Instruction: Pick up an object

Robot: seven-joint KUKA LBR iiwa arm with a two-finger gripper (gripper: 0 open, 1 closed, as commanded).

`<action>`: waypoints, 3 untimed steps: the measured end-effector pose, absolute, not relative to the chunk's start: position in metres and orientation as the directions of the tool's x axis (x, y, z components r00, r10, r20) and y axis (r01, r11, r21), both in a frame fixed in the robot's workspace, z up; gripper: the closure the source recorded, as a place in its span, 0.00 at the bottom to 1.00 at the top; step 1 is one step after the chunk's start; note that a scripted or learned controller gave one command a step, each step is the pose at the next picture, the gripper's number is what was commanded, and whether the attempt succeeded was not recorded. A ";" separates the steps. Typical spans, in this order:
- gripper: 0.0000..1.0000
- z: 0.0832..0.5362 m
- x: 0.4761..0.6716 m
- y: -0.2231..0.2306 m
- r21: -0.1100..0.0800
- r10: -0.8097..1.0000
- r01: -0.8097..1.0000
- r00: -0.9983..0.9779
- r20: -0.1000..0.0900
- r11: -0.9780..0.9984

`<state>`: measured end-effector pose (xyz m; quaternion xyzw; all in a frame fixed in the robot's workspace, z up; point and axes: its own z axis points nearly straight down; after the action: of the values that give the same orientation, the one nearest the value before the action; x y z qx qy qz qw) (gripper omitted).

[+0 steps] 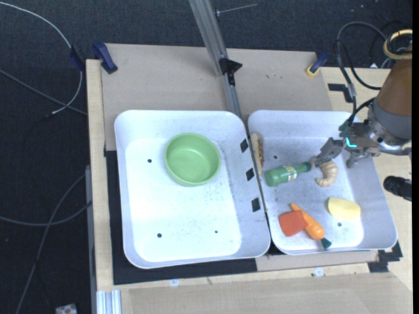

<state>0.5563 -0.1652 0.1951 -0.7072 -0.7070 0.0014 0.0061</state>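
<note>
My gripper (342, 150) hangs spread open, holding nothing, above the right bin (288, 124). The green bottle (285, 174) lies left of me, its long axis nearly level, cap pointing right, with bare floor behind it
</note>
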 end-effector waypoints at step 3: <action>0.00 0.101 0.555 -0.164 -0.001 1.000 1.000 0.003 0.002 -0.003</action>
<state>0.5547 -0.1643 0.1005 -0.7080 -0.7062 -0.0002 0.0009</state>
